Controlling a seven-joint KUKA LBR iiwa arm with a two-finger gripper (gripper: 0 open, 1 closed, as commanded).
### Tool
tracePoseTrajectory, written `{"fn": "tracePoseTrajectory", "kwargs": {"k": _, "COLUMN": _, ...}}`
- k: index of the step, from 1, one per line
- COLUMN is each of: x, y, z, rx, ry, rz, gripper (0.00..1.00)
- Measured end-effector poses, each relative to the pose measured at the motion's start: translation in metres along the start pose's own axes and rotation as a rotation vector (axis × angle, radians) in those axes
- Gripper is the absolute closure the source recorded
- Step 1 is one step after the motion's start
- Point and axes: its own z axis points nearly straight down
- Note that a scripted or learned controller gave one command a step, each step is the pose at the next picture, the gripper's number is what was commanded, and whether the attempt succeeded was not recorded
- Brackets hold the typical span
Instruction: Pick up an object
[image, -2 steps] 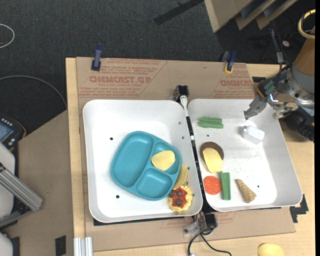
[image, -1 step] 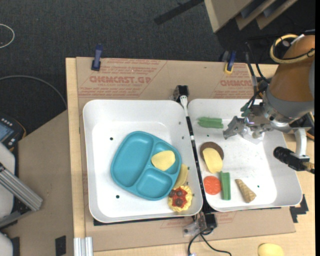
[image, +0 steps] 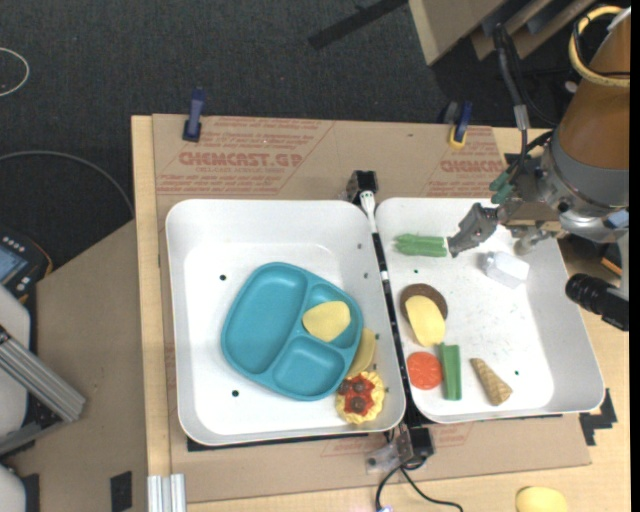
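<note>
The gripper (image: 472, 236) is hovering with fingers apart, grasping nothing. The green bean pod (image: 420, 245) is lying just beside its fingertips, toward the left bin (image: 190, 300), long axis running across the approach.

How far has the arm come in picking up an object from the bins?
Done: the end effector has reached over the right bin, near the green piece. In hand: nothing shows between its fingers. Left: closing on an object and lifting it; the green piece and white block lie on the bin floor.
</note>
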Motion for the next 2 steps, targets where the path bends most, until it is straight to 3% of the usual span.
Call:
{"fn": "tracePoseTrajectory", "kwargs": {"k": 1, "x": -0.004, "y": 0.001, "z": -0.003, "rx": 0.009, "ry": -0.002, "rz": 0.006, "gripper": 1.0}}
{"fn": "tracePoseTrajectory", "kwargs": {"k": 2, "x": 0.083, "y": -0.049, "z": 0.051, "rx": 0.024, "ry": 0.002, "rz": 0.0, "gripper": 1.0}}
